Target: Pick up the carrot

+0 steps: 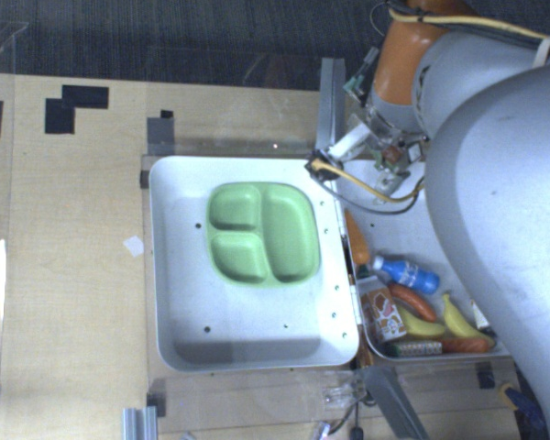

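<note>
Orange carrot [356, 238] lies lengthwise (near-vertical).

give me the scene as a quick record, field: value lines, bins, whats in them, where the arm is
left bin: holds a green divided plate, three sections, nothing seen in them
right bin: partly hidden by the arm
right bin contents: orange carrot by the left wall, blue and white bottle, banana, snack packet, more red and orange pieces
arm: reaches in from the right, above the right bin
hand: above the bin's far end, finger state unclear
carrot status: lying in the bin, not held
</note>
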{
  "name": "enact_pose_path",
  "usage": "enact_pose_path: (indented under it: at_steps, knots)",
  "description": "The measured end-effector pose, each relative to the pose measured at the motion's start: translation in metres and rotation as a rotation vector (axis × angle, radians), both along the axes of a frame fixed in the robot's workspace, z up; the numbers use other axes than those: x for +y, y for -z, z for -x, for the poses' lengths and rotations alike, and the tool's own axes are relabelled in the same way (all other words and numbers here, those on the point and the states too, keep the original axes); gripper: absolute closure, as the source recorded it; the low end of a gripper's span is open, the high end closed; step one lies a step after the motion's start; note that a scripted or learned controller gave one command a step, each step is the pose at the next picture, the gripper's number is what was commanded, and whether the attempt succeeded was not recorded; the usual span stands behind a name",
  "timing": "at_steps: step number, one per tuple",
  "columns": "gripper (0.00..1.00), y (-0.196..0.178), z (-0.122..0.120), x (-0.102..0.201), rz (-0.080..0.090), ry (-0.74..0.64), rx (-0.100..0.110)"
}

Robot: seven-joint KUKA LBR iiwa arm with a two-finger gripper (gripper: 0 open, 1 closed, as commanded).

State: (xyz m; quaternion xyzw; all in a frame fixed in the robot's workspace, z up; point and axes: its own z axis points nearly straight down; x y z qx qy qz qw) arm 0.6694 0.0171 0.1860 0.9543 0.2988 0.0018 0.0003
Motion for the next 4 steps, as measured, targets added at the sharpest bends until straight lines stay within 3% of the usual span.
enact_pose_path:
  at_steps: [1,2,3,4]
  knots:
    - [0.00,0.001,0.017,-0.025,-0.003,0.338,0.001]
    - [0.00,0.000,0.016,-0.033,-0.004,0.401,0.001]
    - [0.00,0.000,0.012,0.012,-0.004,0.361,0.000]
    - [0.00,0.000,0.012,0.011,-0.004,0.362,0.001]
